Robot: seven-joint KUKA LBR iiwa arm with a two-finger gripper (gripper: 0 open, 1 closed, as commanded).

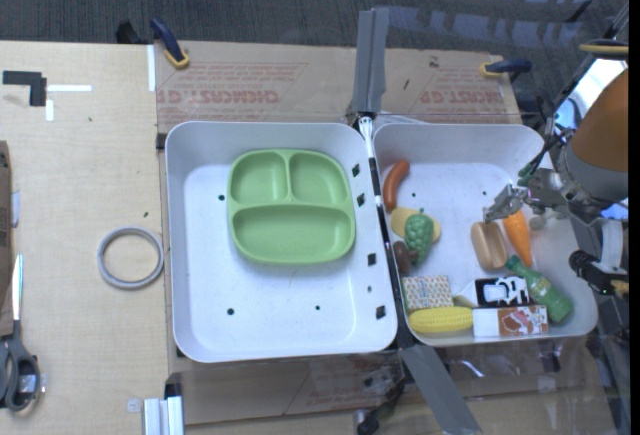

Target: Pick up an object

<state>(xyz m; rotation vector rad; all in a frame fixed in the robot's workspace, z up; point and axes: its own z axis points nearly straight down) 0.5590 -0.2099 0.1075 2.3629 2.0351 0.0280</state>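
The right bin (pixel 450 138) holds several toy foods. Among them are a red pepper (pixel 395 183), a green bunch (pixel 420 233) on a yellow piece (pixel 403 220), a hot dog bun (pixel 488 244), an orange carrot (pixel 519 237), a green bottle (pixel 541 289), a corn cob (pixel 440 321) and small cartons (pixel 512 321). My gripper (pixel 506 204) hangs low over the right side of this bin, just above the top ends of the bun and the carrot. Nothing visibly rides in it.
A green divided plate (pixel 292 206) lies in the left bin (pixel 190 243). On the bench to the left are a tape ring (pixel 130 256) and scissors (pixel 18 368). Clamps (pixel 170 43) grip the cardboard behind the bins. A grey divider (pixel 370 63) runs between them.
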